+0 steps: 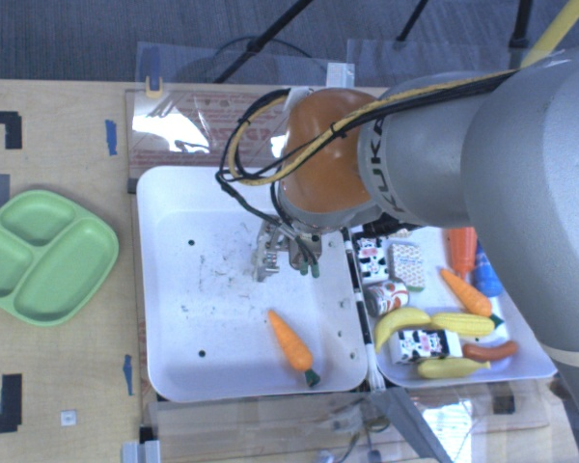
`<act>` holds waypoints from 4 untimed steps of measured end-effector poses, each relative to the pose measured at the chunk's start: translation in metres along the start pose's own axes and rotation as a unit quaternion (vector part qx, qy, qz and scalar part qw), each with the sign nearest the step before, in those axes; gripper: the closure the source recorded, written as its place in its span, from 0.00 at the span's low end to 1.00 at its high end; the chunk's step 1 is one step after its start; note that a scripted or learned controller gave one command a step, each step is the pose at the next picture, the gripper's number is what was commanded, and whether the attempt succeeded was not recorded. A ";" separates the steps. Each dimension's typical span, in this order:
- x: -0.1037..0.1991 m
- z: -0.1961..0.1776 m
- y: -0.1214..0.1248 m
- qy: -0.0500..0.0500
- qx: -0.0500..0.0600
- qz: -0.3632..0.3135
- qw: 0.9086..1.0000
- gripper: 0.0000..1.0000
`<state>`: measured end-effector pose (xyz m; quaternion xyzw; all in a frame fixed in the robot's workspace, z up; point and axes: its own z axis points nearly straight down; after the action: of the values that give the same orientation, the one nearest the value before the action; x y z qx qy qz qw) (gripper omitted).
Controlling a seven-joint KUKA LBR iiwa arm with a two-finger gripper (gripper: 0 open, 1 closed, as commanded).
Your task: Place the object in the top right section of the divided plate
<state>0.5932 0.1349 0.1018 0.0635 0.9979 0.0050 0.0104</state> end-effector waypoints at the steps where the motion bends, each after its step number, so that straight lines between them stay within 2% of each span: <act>1: 0.056 0.007 0.060 0.009 0.004 -0.033 0.999 1.00; 2: 0.074 0.009 0.047 0.001 -0.001 -0.002 1.000 1.00; 3: 0.022 0.011 0.023 0.004 0.002 0.180 0.984 1.00; 4: -0.063 -0.025 0.031 0.005 0.007 0.322 0.947 1.00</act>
<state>0.6589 0.1571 0.1282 0.3810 0.9246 0.0017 0.0030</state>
